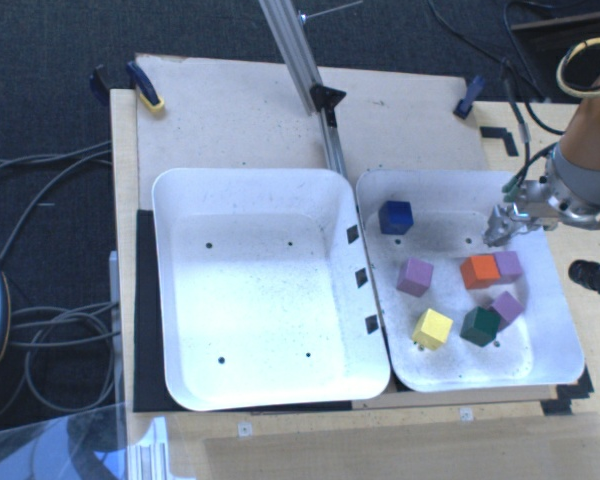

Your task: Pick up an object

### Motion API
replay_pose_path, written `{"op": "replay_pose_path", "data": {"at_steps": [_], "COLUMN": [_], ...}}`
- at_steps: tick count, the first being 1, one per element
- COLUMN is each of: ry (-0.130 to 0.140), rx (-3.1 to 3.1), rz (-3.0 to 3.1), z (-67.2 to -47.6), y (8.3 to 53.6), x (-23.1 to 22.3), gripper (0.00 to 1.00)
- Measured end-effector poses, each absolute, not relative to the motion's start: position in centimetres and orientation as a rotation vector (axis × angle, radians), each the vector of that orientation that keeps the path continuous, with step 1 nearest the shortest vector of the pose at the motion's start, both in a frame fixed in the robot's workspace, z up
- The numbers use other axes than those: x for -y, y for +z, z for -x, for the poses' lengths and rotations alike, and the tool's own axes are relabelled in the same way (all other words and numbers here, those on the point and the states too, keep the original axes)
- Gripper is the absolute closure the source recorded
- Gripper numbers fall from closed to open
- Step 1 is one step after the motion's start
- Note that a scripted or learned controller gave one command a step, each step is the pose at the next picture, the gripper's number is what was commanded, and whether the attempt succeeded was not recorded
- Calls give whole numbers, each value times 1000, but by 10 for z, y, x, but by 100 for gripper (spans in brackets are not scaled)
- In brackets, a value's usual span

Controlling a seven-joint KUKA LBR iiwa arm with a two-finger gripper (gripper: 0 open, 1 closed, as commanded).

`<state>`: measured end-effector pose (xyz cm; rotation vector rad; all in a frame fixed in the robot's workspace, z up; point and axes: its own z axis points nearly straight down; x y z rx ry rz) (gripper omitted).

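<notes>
Hovering over the right bin (540,368), the gripper (500,230) is on approach; whether its jaws are wide or narrow, I cannot tell. The orange cube (479,271) sits just below them, a purple cube (508,264) touching it. Next: descend squarely, avoiding the neighbour.

Right bin (550,308) holds six blocks; landmark: orange block (480,270). Purple block (508,264) touches its right side; another purple block (507,306) and green block (479,326) lie just below; yellow block (432,328) lower left; purple block (414,276) left; blue block (396,217) upper left; gripper (500,230) just above.
</notes>
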<state>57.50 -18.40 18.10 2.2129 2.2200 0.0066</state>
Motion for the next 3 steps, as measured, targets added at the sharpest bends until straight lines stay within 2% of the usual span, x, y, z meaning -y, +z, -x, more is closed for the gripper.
{"op": "replay_pose_path", "data": {"at_steps": [1, 2, 3], "ry": [7, 4, 3], "rx": [-2218, -2220, -2229], "rz": [-2212, -2216, -2216], "z": [-579, -580, -585], "y": [246, 271, 269], "x": [184, 184, 132], "gripper": [100, 100, 100]}}
